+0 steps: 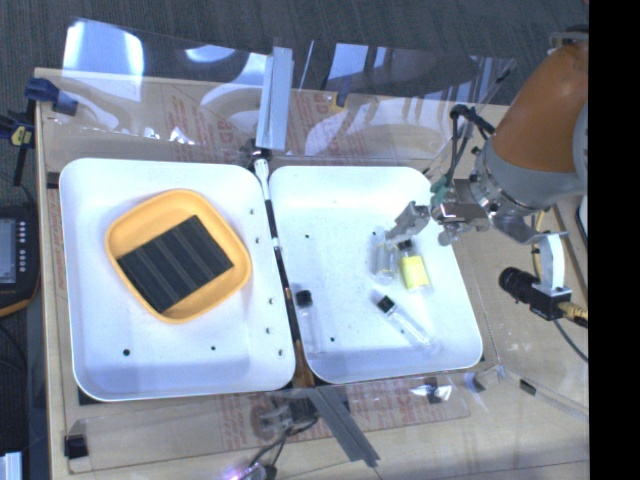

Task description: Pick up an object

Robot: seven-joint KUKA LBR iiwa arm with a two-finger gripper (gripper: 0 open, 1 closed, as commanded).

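Camera view: the gripper (400, 230) hangs low over the right bin (330, 358), just above a yellow block (414, 272); whether it is clenched I cannot tell. A clear tube with a black cap (402, 318) lies near. The left bin (80, 358) holds an orange dish (178, 254).

A dark grey carpet (300, 8) lies beyond the far edge of the desk (520, 368), whose top is pale wood. Along that far edge stands a clear screen (200, 78), upright, catching bluish-white glare in several patches. A grey metal post (272, 98) rises at the middle of the far edge. At the left edge sits a black device with an orange rim (15, 253). Cables (570, 338) trail across the right side.
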